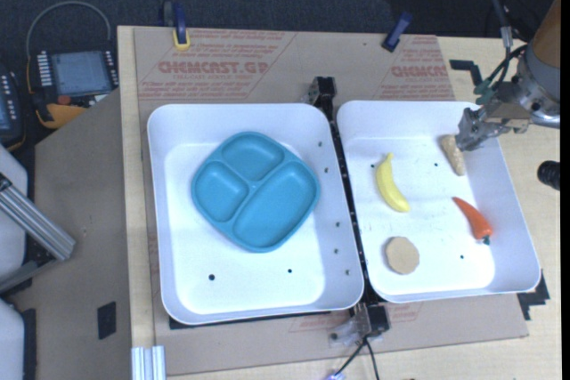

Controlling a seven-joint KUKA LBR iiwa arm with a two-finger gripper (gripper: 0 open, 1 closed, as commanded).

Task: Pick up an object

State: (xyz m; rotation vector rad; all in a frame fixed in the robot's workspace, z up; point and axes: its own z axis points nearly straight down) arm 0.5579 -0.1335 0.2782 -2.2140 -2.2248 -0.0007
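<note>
In the right bin (419,125) lie a yellow banana (391,183), a round tan cookie (402,255), a red-orange pepper (473,218) near the right wall, and a beige bread-like piece (453,154) at the upper right. My gripper (473,132) hangs over the bin's upper right corner, right above the beige piece and touching or nearly touching its top end. Its fingers point down and look close together; nothing is lifted between them.
The left bin (178,280) holds a blue divided plate (256,190). Both bins rest on a cardboard sheet (267,58) with clamps at its far edge. A small screen device (80,71) sits at the far left, off the bench.
</note>
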